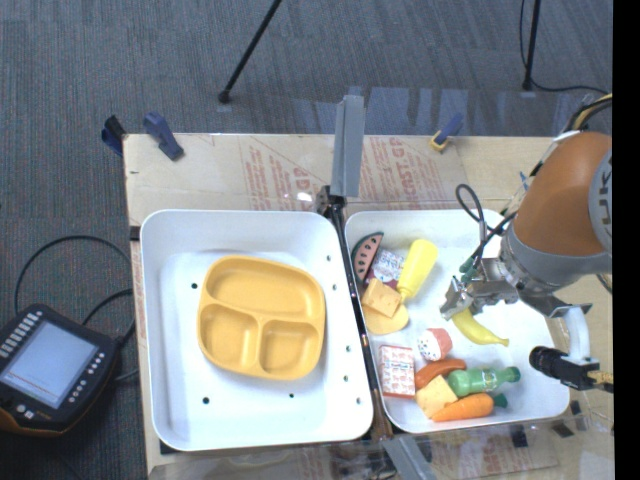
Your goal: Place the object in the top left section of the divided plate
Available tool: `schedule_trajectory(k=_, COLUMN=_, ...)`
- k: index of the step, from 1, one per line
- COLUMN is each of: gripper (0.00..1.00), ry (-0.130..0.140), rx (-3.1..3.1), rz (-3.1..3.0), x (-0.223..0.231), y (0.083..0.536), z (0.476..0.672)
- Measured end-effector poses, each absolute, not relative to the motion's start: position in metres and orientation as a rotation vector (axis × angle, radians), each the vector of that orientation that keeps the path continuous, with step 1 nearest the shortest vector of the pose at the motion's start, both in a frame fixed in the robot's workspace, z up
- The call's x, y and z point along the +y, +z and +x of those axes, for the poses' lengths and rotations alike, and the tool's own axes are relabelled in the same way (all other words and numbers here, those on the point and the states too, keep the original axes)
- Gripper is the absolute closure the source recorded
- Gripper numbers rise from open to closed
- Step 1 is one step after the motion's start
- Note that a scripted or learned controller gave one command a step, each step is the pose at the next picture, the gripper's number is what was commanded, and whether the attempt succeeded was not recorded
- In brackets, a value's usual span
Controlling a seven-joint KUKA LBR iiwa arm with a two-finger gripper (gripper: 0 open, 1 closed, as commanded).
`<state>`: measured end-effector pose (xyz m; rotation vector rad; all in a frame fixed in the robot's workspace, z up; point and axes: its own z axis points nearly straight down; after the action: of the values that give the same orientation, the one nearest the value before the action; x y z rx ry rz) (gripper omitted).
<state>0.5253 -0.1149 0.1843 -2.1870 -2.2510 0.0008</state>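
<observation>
A yellow divided plate [262,316] lies in the left white bin [170,258], with one wide section at the back and two smaller ones at the front; all three hold nothing. My gripper [464,298] hangs over the right bin [540,393], at its right-middle, just above the near end of a yellow banana [480,331]. Whether it touches the banana cannot be made out. The grey and orange arm [560,213] covers the bin's back right corner.
The right bin holds several toy foods: a watermelon slice [366,255], a yellow bottle [417,268], a cheese square [381,297], a red-white can [434,344], a red box [397,371], a green bottle [483,379], a carrot [463,408]. A tablet [45,363] sits far left.
</observation>
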Motion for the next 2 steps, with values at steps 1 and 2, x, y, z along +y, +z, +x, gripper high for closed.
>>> schedule_trajectory(k=1, gripper=0.0, ry=0.001, rx=-2.251, rz=-2.187, x=-0.1149, y=0.1843, z=0.5253)
schedule_trajectory(k=2, gripper=0.0, ry=0.001, rx=-2.251, rz=-2.187, x=-0.1149, y=0.1843, z=0.5253)
